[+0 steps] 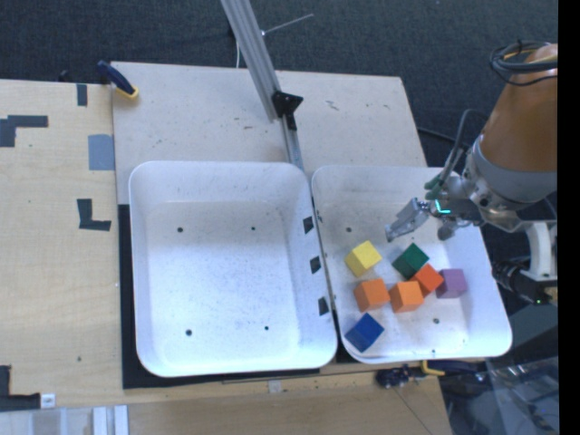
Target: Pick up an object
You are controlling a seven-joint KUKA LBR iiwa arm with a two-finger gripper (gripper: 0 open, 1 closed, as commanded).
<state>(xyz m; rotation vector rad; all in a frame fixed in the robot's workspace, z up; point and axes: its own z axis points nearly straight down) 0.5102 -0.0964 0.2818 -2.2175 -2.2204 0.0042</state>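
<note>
The gripper [426,224] hangs over the right bin [362,184], fingers spread wide, nothing between them. Just below sit seven cubes in a cluster: yellow cube [362,258], green cube [410,261], three orange cubes [372,293], purple cube [452,283], blue cube [364,332]. The bin's upper half lies bare, with room along its far rim. The left bin [163,188] offers wide open floor.

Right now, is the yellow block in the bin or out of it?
In. The yellow block lies on the floor of the right bin, inside its rim, beside the orange and green blocks.
</note>
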